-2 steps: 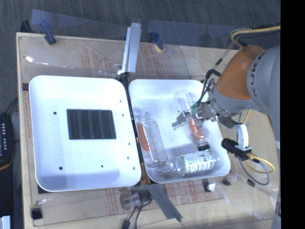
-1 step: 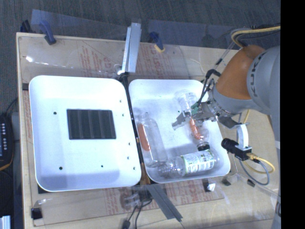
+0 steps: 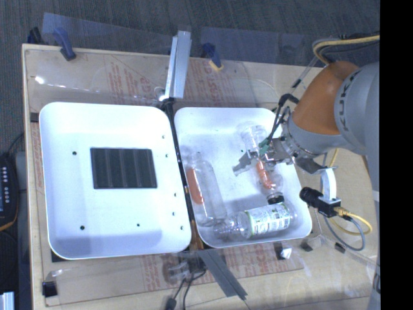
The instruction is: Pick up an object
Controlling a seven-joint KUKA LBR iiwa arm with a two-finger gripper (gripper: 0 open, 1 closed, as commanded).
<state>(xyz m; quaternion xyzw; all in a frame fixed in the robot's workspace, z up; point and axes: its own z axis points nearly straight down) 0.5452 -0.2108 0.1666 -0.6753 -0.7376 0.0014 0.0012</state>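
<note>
The right bin (image 3: 193, 128) holds several clear plastic bottles. One with an orange label (image 3: 197, 186) lies along its left wall. Another with a white-green label and a black cap (image 3: 266, 219) lies along the front wall. A small bottle with an orange label (image 3: 266, 175) lies near the right wall, and a clear bottle (image 3: 250, 134) sits behind it. My gripper (image 3: 256, 157) is low in the right bin, over the near end of the clear bottle and the far end of the small orange-label bottle. Whether it grips either is hidden.
The left bin (image 3: 64, 128) holds a dark ribbed rectangle (image 3: 124, 168). A metal bar (image 3: 177, 63) stands behind the gap between the bins. The grey arm with its orange band (image 3: 329, 102) and cables (image 3: 345, 221) crosses the right bin's right edge.
</note>
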